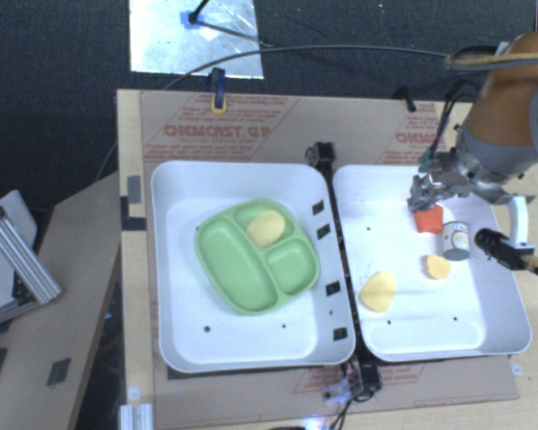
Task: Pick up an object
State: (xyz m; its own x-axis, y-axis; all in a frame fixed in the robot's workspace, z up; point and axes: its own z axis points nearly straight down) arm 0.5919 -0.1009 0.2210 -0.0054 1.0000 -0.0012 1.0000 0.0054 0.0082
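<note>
Reaching stage: gripper [428, 197] poised just above the orange block [429, 219] in the right bin [484, 330]; jaw state impossible to tell. Next: descend, close on block.

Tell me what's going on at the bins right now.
The arm's gripper is down in the right bin, right above an orange block. A small can and two yellow pieces lie nearby. In the left bin, a green divided tray holds another yellow piece. No grasp is visible yet.

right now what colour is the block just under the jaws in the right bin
Orange-red. The block shows best in the camera view, in the right bin.
</note>
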